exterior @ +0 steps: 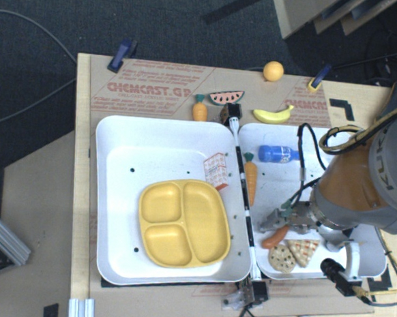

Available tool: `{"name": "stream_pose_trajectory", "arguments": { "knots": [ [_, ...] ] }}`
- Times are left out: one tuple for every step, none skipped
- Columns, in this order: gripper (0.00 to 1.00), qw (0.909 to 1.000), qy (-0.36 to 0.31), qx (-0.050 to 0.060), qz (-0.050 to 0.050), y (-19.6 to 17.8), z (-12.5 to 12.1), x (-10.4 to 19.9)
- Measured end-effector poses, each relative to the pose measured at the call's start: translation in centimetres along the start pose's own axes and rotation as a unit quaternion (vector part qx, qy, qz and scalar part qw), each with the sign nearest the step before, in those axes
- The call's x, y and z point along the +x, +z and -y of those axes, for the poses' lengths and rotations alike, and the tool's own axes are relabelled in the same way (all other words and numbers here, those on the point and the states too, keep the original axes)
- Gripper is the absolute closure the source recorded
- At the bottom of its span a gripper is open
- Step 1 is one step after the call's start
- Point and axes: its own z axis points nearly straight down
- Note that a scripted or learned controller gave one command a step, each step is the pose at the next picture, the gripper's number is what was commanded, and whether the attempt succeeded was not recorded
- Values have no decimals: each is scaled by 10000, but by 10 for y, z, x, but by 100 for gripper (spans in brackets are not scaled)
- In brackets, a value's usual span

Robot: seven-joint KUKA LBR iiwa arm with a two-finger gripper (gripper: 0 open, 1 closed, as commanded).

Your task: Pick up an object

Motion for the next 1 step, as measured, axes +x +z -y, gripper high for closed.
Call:
{"name": "stream_pose_trajectory", "arguments": {
  "knots": [
    [0,10000,-1,1,-1,0,-2,1]
  ]
}}
